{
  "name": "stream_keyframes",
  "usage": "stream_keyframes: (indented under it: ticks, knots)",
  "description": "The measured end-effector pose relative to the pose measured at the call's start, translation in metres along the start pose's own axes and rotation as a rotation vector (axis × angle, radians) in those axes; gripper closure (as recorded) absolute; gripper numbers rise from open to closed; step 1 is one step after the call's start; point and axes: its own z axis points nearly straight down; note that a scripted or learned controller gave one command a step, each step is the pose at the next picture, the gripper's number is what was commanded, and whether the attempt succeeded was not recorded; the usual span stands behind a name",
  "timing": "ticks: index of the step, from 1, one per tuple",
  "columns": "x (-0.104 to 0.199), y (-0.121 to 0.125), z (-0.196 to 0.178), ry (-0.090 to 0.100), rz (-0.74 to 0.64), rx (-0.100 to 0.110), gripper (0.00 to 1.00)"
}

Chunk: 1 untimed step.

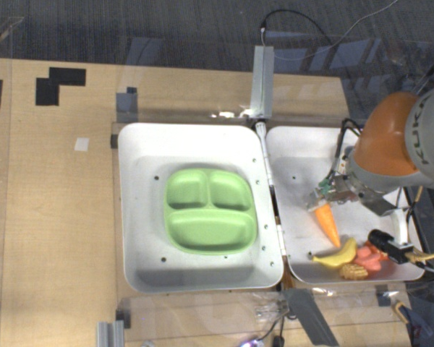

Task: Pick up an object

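Carrot (327,223), the likeliest target, lay orange and slanted on the floor of the right bin (296,157), right of the frame's centre, not yet lifted. Going from largest down: the surface (50,215) carried two white bins, the left bin (137,194) holding a green divided tray (208,210). The arm (390,139) reached in from the right, its tool (334,191) just above the carrot's thick end; whether it was open or closed I could not tell. A banana (337,255) and small toy foods (367,260) sat at lower right. By my judgement the grasp and lift remained undone.
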Motion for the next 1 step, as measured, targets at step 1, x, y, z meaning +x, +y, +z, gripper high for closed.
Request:
stream_keyframes:
  ticks: [1]
  knots:
    - [0.059, 0.0457, -0.0896, 0.001, 0.031, 0.006, 1.0]
